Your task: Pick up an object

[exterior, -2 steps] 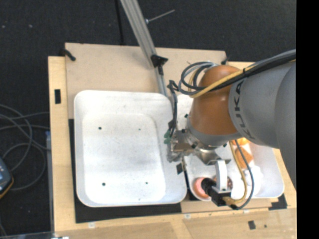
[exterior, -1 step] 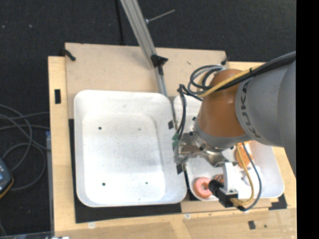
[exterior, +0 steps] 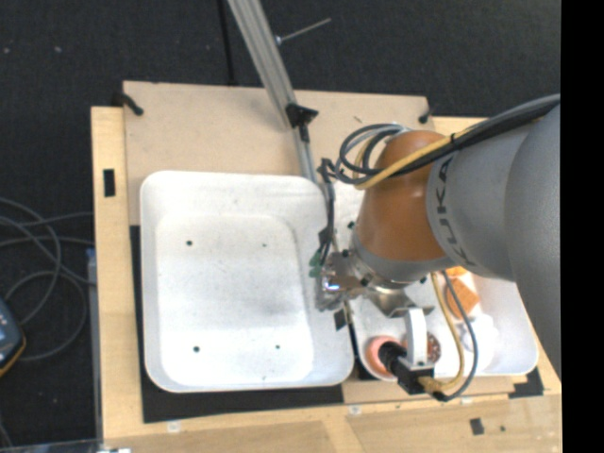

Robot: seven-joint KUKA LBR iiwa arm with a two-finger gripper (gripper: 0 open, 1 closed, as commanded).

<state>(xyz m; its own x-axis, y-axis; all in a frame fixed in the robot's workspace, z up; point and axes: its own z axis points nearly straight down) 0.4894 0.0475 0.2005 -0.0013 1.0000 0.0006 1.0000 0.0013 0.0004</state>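
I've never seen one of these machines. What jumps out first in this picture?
The big grey arm with its orange band catches the eye first, reaching in from the right and hanging over the right white bin. Beside it, the left white bin shows a broad pale floor with a few dark specks. Peeking out under the arm in the right bin are an orange thing and a pink round thing.

a robotics lab; grey arm (exterior: 500, 206) over white bins (exterior: 226, 291), plywood bench (exterior: 113, 413), aluminium rail (exterior: 264, 50), loose cables (exterior: 38, 243)
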